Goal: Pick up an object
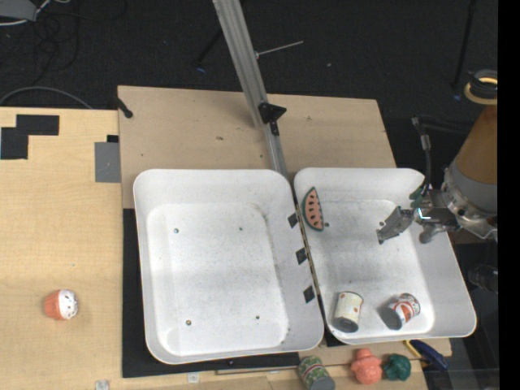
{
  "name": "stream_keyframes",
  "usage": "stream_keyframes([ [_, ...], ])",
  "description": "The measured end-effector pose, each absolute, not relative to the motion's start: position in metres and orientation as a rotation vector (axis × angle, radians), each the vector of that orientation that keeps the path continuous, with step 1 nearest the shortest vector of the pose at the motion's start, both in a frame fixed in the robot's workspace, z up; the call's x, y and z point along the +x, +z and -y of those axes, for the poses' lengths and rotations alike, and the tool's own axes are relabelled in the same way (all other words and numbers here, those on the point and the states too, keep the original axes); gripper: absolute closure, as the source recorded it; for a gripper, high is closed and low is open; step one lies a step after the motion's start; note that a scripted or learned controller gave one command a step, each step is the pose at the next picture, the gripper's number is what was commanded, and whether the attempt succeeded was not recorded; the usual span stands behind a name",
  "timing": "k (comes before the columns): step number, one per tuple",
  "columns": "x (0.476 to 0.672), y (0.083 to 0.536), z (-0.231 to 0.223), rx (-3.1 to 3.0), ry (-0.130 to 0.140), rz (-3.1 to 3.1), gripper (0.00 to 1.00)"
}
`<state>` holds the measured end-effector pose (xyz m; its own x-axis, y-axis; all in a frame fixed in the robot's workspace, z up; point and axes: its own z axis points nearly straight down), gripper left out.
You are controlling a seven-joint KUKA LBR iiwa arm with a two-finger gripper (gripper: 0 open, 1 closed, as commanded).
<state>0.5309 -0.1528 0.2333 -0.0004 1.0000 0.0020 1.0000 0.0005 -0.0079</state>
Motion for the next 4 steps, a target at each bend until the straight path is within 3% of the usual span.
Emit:
stream_keyframes([
  [1, 0.532, 0.236, 0.154, -2.221, 0.002, 2.218, 0.00],
  [4, 0.532, 0.092, 0.157, -2.221, 0.001, 2.219, 0.00],
])
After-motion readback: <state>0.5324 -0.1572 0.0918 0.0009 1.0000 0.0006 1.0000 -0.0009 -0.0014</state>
